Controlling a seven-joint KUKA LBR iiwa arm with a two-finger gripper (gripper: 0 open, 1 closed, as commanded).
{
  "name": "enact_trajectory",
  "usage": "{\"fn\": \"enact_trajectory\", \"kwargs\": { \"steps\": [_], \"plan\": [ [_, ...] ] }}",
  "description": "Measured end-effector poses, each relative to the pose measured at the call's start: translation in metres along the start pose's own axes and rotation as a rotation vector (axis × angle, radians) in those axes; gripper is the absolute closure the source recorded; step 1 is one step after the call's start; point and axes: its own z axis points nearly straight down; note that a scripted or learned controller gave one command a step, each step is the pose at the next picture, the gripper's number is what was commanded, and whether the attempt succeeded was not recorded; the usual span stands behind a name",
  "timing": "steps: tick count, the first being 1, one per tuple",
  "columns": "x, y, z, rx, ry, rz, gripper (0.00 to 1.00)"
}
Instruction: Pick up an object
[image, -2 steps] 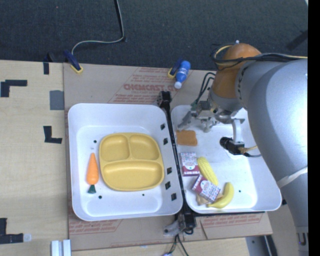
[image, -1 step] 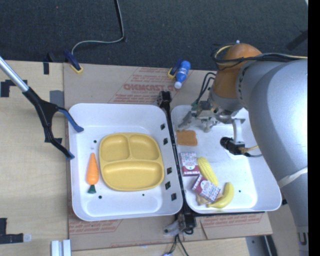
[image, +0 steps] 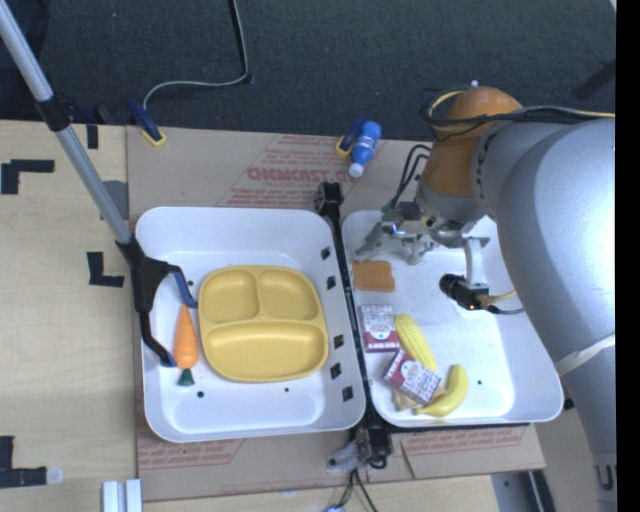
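- In the right bin (image: 520, 330), at its far end, the gripper (image: 398, 238) hangs low over the white floor, with the grey arm (image: 560, 230) and its orange band (image: 462, 140) sweeping in from the right.
- Whether the gripper is spread or pressed together I cannot tell; the metal parts blur into each other, and nothing is visibly pinched there.
- A flat brown toast slice (image: 373, 275) lies just beside the gripper, on its near side, close to the wall shared by the two bins.
- Nearer the camera in the same bin sits a cluster: a small red-and-white carton (image: 377, 327), a yellow corn cob (image: 415, 340) lying at a slant, a second red-patterned packet (image: 411, 378) and a banana (image: 449, 393) curved along the near edge.
- The corn cob touches both packets; the banana lies against the second packet.
- In the left bin (image: 230, 225) a yellow divided plate (image: 263, 323) lies flat in the middle, with a carrot (image: 185, 340) just beside its left edge.
- A black-handled tool (image: 150, 300) lies along that bin's left wall.
- Beyond the bins, a blue-and-white bottle (image: 362, 145) lies on the cardboard (image: 270, 170).
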Motion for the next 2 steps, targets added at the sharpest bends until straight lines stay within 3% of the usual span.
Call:
{"fn": "enact_trajectory", "kwargs": {
  "steps": [1,2],
  "plan": [
    [0.000,0.000,0.000,0.000,0.000,-0.001,0.00],
    [0.000,0.001,-0.012,-0.003,0.000,-0.003,1.00]
  ]
}}
